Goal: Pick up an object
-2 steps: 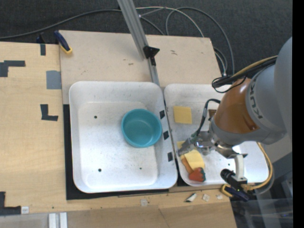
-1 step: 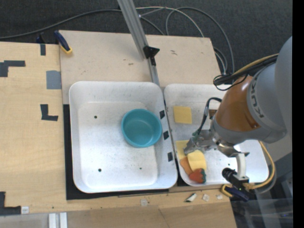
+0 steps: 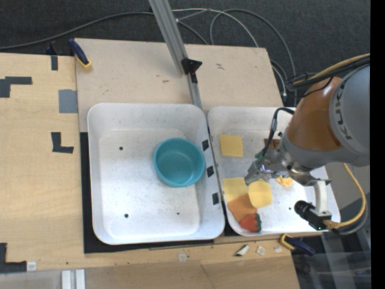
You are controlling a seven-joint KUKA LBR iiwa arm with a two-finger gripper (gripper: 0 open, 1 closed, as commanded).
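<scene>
My gripper point(image 3: 260, 174) hangs low over the right bin point(image 3: 272, 114), its tip just above a pale yellow round piece point(image 3: 260, 194). Next to that piece lie a yellow slab point(image 3: 234, 188), an orange wedge point(image 3: 240, 208) and a red, strawberry-like item point(image 3: 250, 223). A yellow square point(image 3: 231, 146) lies farther back in the same bin. A small orange bit point(image 3: 286, 182) sits right of the gripper. A teal bowl point(image 3: 178, 162) stands in the left bin point(image 3: 108, 161). Nothing shows between the fingers.
A slanted metal pole point(image 3: 174, 38) crosses above the back of the bins. Cables point(image 3: 240, 23) run over the dark floor behind. A blue and yellow tool point(image 3: 80, 53) rests on the board at the back left. Small scraps point(image 3: 251, 250) lie before the right bin.
</scene>
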